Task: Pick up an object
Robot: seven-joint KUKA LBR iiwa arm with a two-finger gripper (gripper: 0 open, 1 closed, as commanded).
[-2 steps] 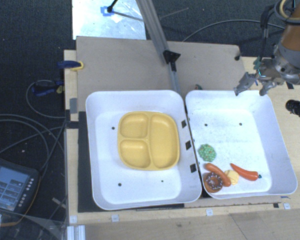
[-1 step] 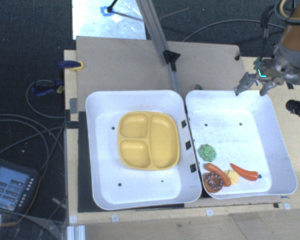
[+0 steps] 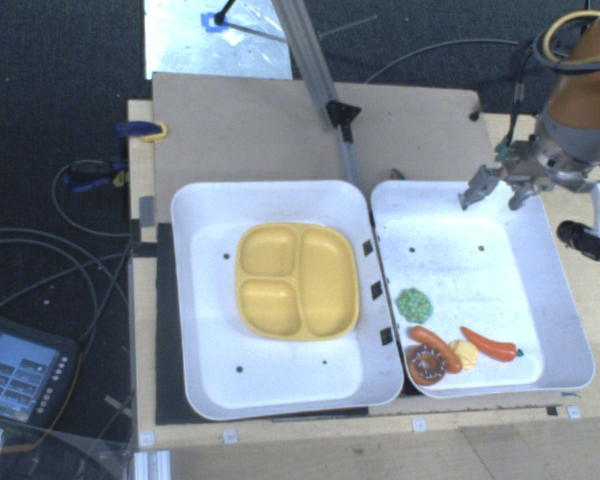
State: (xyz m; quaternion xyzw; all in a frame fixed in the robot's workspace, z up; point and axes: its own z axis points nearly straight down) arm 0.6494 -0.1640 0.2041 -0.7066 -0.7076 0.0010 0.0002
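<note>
Yellow is what you meet first: a divided plate (image 3: pixel 298 280) lies flat in the left bin (image 3: pixel 205 368). Your tool (image 3: pixel 496 195) hangs over the far right corner of the right bin (image 3: pixel 540 268), fingers spread wide with nothing between them. The pickable things cluster at that bin's near edge, well apart from the tool: a green knobbly piece (image 3: pixel 415 304), a sausage (image 3: pixel 436 347) touching a chocolate doughnut (image 3: pixel 425 366), a small yellow piece (image 3: pixel 466 352), and a red chilli (image 3: pixel 490 344).
</note>
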